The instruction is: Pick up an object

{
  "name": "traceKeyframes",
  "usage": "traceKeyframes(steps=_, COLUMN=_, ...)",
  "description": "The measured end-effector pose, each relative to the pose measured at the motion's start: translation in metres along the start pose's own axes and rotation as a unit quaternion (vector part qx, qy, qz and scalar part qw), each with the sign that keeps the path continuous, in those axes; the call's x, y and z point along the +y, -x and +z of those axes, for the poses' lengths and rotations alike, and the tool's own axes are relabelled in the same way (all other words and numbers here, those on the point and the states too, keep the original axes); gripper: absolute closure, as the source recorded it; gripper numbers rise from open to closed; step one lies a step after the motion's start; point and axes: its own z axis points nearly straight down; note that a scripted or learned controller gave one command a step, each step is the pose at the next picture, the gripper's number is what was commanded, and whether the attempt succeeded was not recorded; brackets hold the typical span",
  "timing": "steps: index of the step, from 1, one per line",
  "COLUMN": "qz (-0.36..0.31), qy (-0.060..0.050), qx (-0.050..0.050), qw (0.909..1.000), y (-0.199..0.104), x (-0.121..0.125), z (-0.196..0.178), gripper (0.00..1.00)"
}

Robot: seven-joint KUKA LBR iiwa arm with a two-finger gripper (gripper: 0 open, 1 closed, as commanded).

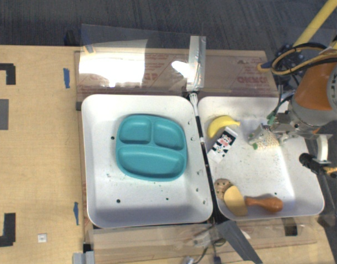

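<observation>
Gripper (262, 136) hovers low over the right bin (300, 202), far-right part; can't tell its finger state. Banana (221, 124) and small card pack (224, 143) at far left of that bin, wooden brush (250, 202) near edge. Teal divided plate (152, 147) in left bin (102, 202).

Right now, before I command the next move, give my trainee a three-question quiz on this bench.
1. True or false: the teal divided plate lies in the left bin.
2. What touches the banana in the right bin? A) wooden brush B) small card C) teal divided plate
3. Fill in: the wooden brush lies near that bin's ____ wall.

Key: 1 true; 2 B, the small card; 3 front.
</observation>
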Motion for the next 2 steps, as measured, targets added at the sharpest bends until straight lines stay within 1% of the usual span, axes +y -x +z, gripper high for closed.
traceKeyframes(steps=1, qz=0.0, qy=0.002, qx=0.0, qw=1.0, y=0.0, x=0.001, z=-0.011, gripper=1.0)
traceKeyframes(steps=2, qz=0.104, qy=0.0, qx=0.0, qw=0.9946, y=-0.027, x=0.004, z=-0.028, gripper=1.0)
